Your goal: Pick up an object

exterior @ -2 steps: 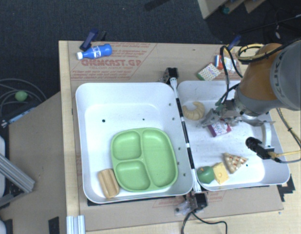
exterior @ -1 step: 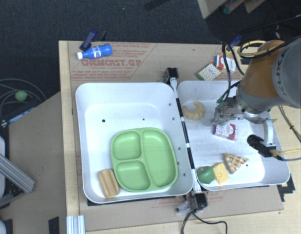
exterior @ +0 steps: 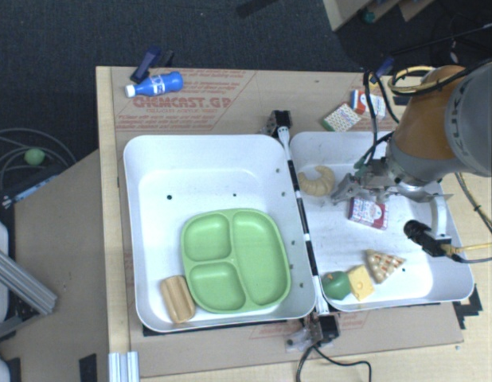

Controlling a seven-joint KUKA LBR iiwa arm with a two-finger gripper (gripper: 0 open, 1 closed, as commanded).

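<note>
Red-and-white, a small packet (exterior: 367, 212) lies flat in the right bin (exterior: 437, 289), just below the gripper (exterior: 359, 183) — which hangs over the bin's upper middle on the grey arm (exterior: 469, 126) with its orange band. Whether the gripper is wide or narrow I cannot tell, and nothing shows between its tips. Just left of it sits a tan, croissant-shaped pastry (exterior: 316, 181), near the bin's left wall. Toward the near edge lie three more things, close together: a green ball-like piece (exterior: 336, 285), a yellow wedge (exterior: 360, 282) touching it, and a pizza-slice toy (exterior: 384, 264) just up and right. That makes five things in this bin.

Beside it, the left bin (exterior: 150, 181) holds two — a green plate (exterior: 233, 259) with three compartments, and a tan ridged block (exterior: 177, 298) just beside the plate's lower left corner.

Outside the bins, on the bench, one blue-and-white bottle (exterior: 154, 84) lies on its side at the far left, and one small patterned card (exterior: 340, 118) lies beyond the right bin.
</note>
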